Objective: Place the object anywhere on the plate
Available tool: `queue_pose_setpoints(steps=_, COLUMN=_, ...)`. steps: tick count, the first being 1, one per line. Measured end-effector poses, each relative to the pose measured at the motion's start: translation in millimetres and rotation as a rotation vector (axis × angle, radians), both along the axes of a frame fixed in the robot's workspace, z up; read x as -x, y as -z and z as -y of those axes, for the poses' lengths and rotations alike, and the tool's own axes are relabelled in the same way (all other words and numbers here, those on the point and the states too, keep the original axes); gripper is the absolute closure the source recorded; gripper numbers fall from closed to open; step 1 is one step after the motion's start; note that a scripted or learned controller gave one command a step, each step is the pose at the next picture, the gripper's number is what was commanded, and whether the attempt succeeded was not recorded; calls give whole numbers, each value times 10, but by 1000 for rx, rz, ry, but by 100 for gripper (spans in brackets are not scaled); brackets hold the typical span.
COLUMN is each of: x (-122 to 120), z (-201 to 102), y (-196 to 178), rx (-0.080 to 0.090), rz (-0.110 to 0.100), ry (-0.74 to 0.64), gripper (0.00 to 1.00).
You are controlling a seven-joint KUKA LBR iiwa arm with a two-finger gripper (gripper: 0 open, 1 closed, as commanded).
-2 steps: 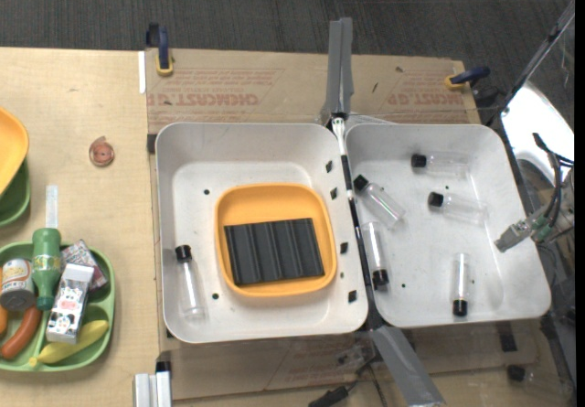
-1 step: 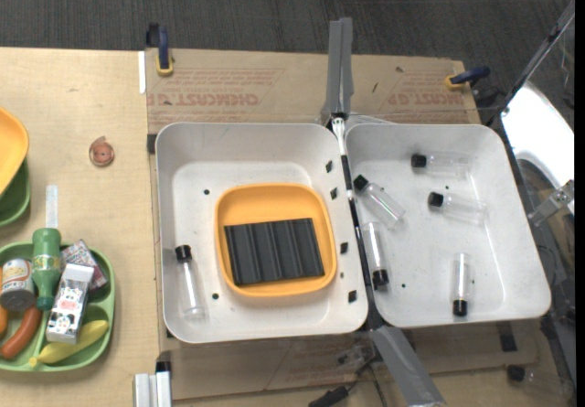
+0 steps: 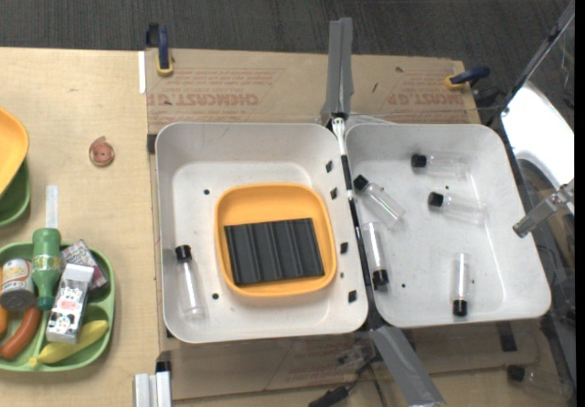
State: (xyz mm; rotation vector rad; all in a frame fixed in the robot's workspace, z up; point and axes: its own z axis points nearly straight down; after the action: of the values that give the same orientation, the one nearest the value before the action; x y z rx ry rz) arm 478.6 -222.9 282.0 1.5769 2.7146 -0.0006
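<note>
Honestly, this looks like the very start of the pick. The plate (image 3: 274, 202) is the orange one in the left bin (image 3: 183, 158), with a dark ribbed insert (image 3: 272, 250) lying on it. The objects to move are small clear vials with black caps: five lie loose in the right bin (image 3: 512, 305), like the vial (image 3: 377, 200) just beside the divider, and one more vial (image 3: 187, 282) lies left of the plate in the left bin. I'd go for one lying well apart from the walls, say the one at (image 3: 460, 283), and grab it across its narrow body so it can't roll away. The claw (image 3: 546, 211) sits at the right bin's right edge; can't tell how wide it's open, and nothing visible in it.
</note>
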Motion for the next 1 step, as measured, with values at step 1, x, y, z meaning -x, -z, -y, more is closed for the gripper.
queue_pose_setpoints(steps=1, x=6, z=-10, y=526, rx=-1, rz=-3, ry=38, gripper=0)
